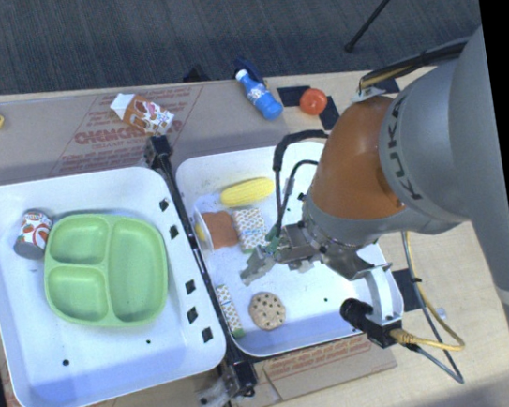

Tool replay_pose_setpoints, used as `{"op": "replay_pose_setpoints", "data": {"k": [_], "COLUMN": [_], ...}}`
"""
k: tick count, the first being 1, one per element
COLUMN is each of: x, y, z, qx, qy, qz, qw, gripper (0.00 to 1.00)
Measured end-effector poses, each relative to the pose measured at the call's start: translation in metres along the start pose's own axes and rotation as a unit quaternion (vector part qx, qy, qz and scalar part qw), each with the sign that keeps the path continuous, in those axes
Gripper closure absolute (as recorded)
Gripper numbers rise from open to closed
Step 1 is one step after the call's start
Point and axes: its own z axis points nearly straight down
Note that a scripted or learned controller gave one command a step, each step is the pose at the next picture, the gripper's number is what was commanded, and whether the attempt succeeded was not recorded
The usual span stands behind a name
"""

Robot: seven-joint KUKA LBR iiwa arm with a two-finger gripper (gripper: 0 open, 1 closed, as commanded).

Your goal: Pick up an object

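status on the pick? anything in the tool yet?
Done: the arm has reached over the right bin, with the tool low between the packet pile and the cookie. In hand: nothing I can confirm; no object shows between its tips. Left: the grasp and the lift. The corn and cookie lie loose on the bin floor.

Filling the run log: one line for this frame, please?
arm over right bin | hand low among items, grasp unclear | cookie and corn loose | green tray in left bin
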Motion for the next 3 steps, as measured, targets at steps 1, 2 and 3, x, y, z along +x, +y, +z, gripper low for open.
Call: {"op": "replay_pose_setpoints", "data": {"k": [1,2,3], "x": [0.07,0.021,0.037], "y": [0.001,0.008,0.013], "z": [-0.105,-0.2,-0.065], "qx": [-0.001,-0.003,0.002], "qy": [0.0,-0.001,0.0], "qz": [-0.001,0.0,0.0], "qw": [1.0,1.0,1.0], "gripper": [0.0,0.0,0.0]}}
